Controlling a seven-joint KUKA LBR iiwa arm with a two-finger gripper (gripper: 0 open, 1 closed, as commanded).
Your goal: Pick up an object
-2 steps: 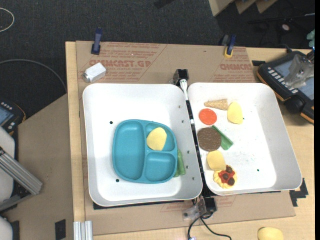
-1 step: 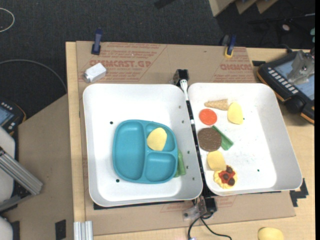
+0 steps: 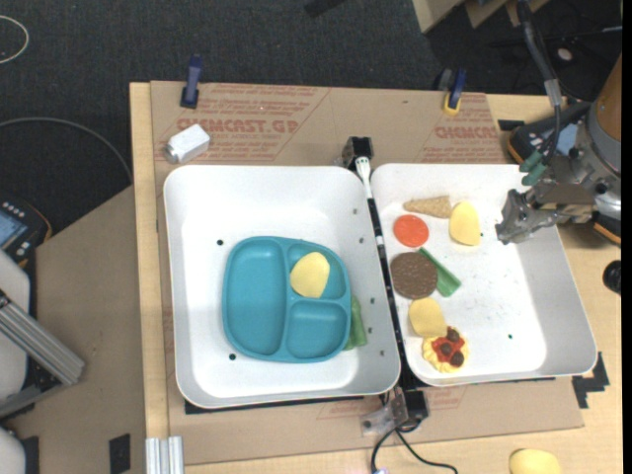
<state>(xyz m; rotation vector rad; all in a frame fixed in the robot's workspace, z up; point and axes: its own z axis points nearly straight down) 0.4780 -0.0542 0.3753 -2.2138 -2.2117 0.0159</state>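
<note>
gripper [image 3: 512, 223]: seen over the right bin's upper right part, reaching in from the right; whether the fingers are open or closed cannot be told, and nothing is seen between them.
right bin [image 3: 533, 309]: toy food is gathered along its left side.
yellow piece [image 3: 465, 223]: lies just left of the gripper, apart from it.
nearby items: tan wedge [image 3: 428, 205], orange disc [image 3: 412, 230], brown patty [image 3: 414, 275] on a green strip [image 3: 441, 274].
lower items: yellow block [image 3: 428, 316], pizza slice [image 3: 446, 349], possibly touching.
left bin [image 3: 197, 225]: holds a blue divided plate [image 3: 262, 304].
plate contents: a yellow lemon-like piece [image 3: 310, 275] is seen in the upper right compartment.
</note>
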